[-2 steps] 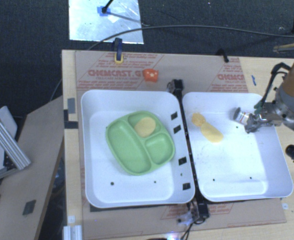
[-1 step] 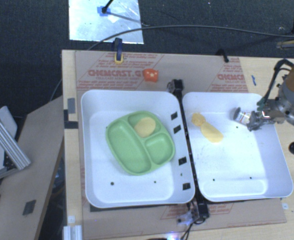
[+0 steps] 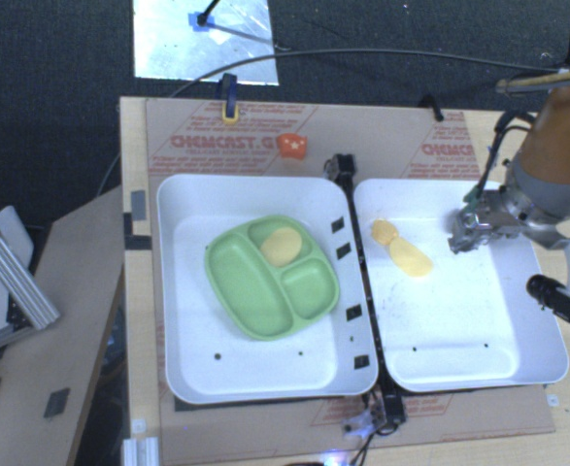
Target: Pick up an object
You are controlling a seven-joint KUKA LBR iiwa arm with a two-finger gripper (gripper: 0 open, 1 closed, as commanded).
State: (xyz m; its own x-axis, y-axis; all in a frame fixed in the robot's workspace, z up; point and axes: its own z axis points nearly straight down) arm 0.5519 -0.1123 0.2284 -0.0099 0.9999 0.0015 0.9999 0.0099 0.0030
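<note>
right bin (image 3: 518,357) floor mostly bare; yellow object (image 3: 401,249) lies unobstructed beside gripper (image 3: 456,242).

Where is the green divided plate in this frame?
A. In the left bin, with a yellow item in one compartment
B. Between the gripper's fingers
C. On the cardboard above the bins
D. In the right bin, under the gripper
A: the green divided plate lies in the left bin, with a yellow item in its upper small compartment; the gripper is over the right bin.
</note>
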